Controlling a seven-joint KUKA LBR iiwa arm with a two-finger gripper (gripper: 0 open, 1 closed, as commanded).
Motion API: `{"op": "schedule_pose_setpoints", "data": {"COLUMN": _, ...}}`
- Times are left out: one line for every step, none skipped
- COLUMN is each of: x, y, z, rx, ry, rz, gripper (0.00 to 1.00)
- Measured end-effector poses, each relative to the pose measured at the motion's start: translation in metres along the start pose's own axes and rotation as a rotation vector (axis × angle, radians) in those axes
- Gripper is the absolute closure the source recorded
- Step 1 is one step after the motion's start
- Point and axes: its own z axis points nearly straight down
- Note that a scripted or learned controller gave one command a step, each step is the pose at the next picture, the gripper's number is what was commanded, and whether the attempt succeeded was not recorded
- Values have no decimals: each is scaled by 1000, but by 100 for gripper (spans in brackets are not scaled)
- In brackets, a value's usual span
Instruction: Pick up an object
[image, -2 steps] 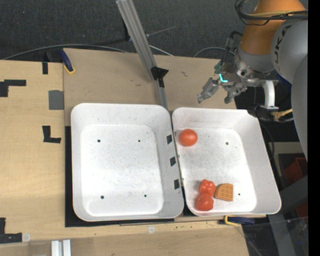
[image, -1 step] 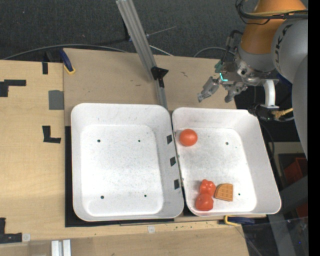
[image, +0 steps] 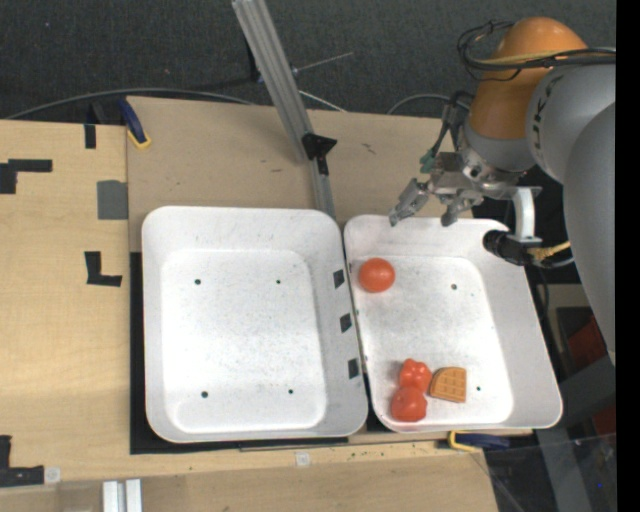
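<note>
Grey arm (image: 575, 110) cut off at right — end effector (image: 427, 208) spread, holding nothing.

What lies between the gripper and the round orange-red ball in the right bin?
In the camera view, only the right bin's white rim and bare floor lie between the gripper and the ball.

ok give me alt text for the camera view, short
A grey and orange robot arm holds its open tool above the far rim of the right white bin, gripping nothing. That bin holds a red ball, a red pepper-shaped toy and a small waffle-like piece; the left white bin sits alongside.
</note>
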Motion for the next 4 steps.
{"op": "schedule_pose_setpoints", "data": {"x": -3, "y": 0, "z": 65, "rx": 2, "ry": 1, "rz": 0, "gripper": 0}}
{"op": "schedule_pose_setpoints", "data": {"x": -2, "y": -1, "z": 117, "rx": 3, "ry": 0, "rz": -1, "gripper": 0}}
{"op": "schedule_pose_setpoints", "data": {"x": -2, "y": -1, "z": 106, "rx": 1, "ry": 1, "rz": -1, "gripper": 100}}
{"op": "schedule_pose_setpoints", "data": {"x": 7, "y": 7, "z": 51, "rx": -11, "ry": 1, "rz": -1, "gripper": 100}}
